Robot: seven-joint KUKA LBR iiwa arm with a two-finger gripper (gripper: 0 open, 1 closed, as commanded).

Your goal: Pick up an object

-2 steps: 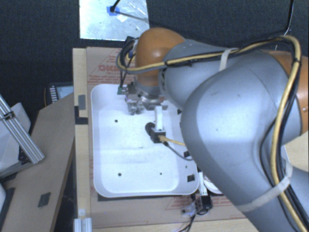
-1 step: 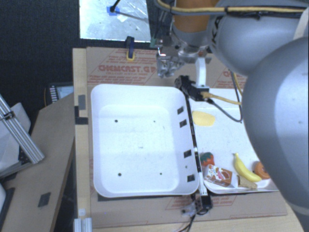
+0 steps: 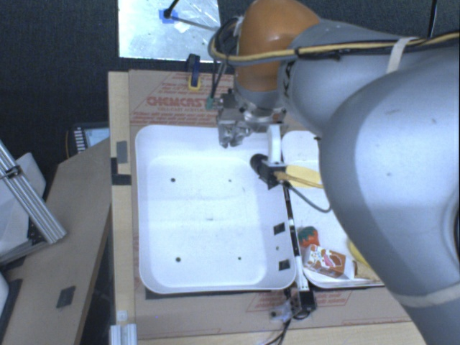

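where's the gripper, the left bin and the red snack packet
gripper [image 3: 231, 136]: camera view, at its fingertips.
left bin [image 3: 208, 221]: camera view, on its bare floor.
red snack packet [image 3: 327, 261]: camera view, on its printed face.

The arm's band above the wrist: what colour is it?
Orange, seen in the camera view, on the band above the tool.

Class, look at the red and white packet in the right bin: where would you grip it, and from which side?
Grip the packet across its middle, from straight above: it seems to lie flat near the bin front rim, partly under the arm.
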